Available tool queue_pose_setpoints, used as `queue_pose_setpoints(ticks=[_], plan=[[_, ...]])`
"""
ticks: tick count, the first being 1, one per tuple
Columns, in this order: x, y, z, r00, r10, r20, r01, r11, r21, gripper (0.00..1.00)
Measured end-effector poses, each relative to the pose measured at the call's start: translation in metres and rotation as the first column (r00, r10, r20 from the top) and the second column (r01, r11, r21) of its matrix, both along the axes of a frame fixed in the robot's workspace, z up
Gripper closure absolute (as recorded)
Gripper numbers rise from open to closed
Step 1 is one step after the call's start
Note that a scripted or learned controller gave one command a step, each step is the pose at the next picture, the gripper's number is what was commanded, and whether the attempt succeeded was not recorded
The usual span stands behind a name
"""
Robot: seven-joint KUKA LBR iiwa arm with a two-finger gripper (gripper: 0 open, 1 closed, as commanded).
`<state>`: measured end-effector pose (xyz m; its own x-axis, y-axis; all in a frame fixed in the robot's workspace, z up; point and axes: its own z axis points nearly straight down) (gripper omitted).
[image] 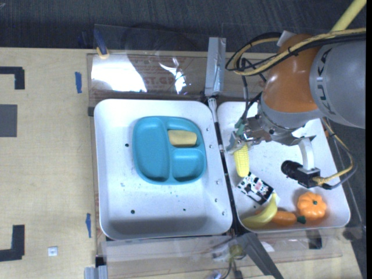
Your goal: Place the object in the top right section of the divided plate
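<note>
Beside claw (240,137): corn (242,160), prob. touching; banana (263,212) nearby.

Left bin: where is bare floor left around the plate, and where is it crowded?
The left bin has bare floor below and left of the blue divided plate. The plate's top right section holds a yellow piece. The right bin is crowded near the corn, banana and pumpkin.
</note>
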<state>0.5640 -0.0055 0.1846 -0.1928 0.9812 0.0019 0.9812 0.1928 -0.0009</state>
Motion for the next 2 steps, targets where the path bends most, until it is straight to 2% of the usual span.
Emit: queue_pose_setpoints(ticks=[1, 2], plan=[[0.0064, 0.0644, -0.0005, 0.999, -0.041, 0.002, 0.041, 0.999, 0.0, 1.0], [0.0066, 0.0624, -0.0003, 0.999, -0.044, 0.003, 0.044, 0.999, -0.001, 0.0]])
